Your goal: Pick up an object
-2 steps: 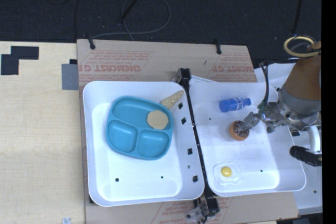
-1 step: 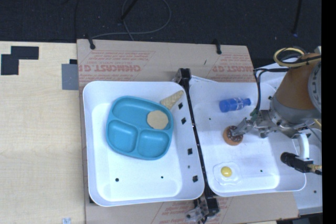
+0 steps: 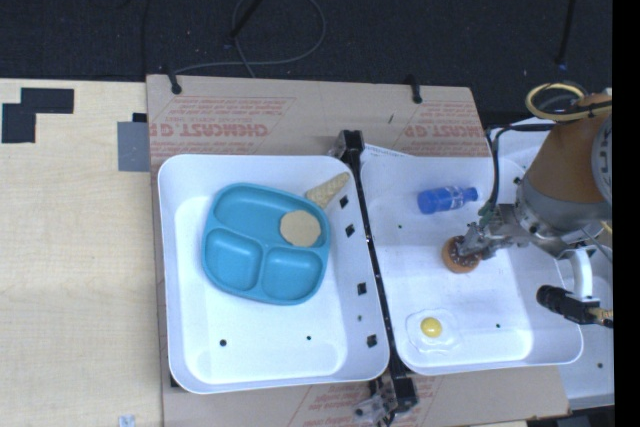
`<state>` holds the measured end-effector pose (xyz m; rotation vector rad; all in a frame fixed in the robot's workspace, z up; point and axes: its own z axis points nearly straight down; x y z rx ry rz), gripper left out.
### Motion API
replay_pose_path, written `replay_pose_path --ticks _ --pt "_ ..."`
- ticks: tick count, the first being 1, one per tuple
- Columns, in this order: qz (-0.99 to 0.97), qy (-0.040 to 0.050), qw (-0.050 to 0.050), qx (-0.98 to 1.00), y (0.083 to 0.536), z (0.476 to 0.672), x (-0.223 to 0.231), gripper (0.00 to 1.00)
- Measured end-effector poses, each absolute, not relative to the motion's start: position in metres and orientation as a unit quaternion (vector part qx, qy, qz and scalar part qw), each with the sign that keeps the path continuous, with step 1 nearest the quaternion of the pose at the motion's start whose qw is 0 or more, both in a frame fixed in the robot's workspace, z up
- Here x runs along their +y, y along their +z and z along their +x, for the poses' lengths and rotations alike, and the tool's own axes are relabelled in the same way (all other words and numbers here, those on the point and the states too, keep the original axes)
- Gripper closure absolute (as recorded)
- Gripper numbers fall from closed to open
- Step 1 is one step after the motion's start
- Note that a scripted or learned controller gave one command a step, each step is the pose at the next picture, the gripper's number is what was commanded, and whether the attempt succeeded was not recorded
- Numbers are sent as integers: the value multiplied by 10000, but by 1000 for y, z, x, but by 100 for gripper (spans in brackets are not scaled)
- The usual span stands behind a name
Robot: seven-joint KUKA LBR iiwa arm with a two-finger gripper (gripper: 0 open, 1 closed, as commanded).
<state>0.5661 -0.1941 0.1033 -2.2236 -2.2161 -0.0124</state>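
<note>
Mid-grab, nothing lifted yet — gripper [image 3: 470,247] down on the small brown round thing [image 3: 459,258] in the right bin [image 3: 505,340].
Can't tell if the claw is apart or clamped. Around that brown piece: one blue bottle [image 3: 446,199] just above, one fried egg [image 3: 432,327] below, and off left one blue tray [image 3: 265,243], one cracker [image 3: 300,229], one cone [image 3: 327,189].

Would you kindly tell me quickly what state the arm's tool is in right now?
Tool: down over the small brown round object in the right bin; open or closed cannot be told.
</note>
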Motion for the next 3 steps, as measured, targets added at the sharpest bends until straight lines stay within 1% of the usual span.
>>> replay_pose_path --ticks 1,2,3 --pt "-7066 -8 -18 -7076 166 572 -195 100" --pt "-7067 -7 -16 -7076 226 564 -196 100" --pt "-7062 4 6 -7080 227 564 -196 100"
